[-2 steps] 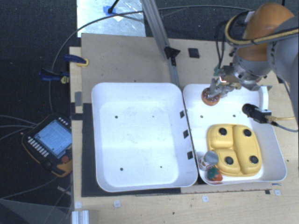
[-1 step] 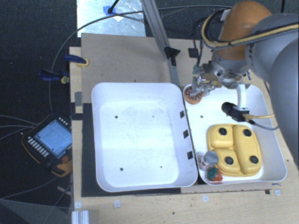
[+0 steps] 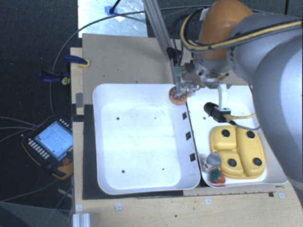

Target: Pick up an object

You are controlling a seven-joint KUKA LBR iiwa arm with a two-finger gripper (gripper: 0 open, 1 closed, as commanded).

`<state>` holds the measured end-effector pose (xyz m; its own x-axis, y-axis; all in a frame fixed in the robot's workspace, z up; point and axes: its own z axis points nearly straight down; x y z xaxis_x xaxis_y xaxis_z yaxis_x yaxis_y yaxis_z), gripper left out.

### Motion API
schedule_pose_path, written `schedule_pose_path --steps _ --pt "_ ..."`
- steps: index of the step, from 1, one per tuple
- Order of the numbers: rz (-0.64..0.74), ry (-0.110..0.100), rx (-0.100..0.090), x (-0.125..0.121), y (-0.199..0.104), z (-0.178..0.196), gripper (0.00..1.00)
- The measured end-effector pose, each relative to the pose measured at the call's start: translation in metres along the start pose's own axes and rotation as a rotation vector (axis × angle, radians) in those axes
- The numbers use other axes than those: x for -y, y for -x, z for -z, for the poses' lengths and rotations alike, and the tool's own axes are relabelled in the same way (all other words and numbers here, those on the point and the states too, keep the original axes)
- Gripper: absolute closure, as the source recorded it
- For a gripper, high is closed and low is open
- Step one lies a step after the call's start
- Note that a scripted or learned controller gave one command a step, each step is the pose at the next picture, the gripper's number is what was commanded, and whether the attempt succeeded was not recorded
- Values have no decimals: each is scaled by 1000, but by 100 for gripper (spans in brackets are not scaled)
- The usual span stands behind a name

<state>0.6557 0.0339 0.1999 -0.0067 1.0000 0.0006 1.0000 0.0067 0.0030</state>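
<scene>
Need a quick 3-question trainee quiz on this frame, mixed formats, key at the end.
1. True or false: the yellow block with four dark holes lies in the left bin.
2. Multiple choice: the small round brown object under the gripper sits A) at the top edge where the two bins meet, B) at the left bin's bottom corner, C) on the handheld pendant.
3. Fill in: the pendant with the lit screen lies off the bench, on the view's ____ side.

Key: 1 false, it lies in the right bin. 2 A. 3 left.
</scene>
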Motion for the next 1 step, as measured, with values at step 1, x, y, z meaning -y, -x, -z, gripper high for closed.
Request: schedule_pose_path --steps 1 --pt "0 0 -1 -6 -43 8 100"
